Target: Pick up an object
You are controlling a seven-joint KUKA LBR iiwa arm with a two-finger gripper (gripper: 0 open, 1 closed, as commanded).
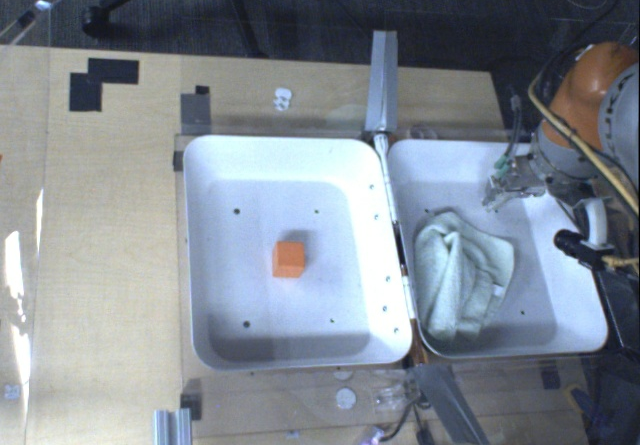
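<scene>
Camera view shows the gripper (pixel 507 183) hanging over the right bin (pixel 575 333), near its back wall; whether it is wide or narrow I cannot tell. A crumpled white towel (pixel 460 273) lies just below it; an orange cube (pixel 289 259) sits in the left bin (pixel 215 233). Likely the approach step: next, descend onto the towel.

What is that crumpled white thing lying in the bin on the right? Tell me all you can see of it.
It looks like a white cloth, soft and towel-like, bunched into loose folds with shadowed creases running lengthwise. It lies limp on the floor of the right bin, towards that bin's left side, close to the wall it shares with the neighbouring bin. Nothing rests on it. The end effector is up and to its right, apart from it.
</scene>
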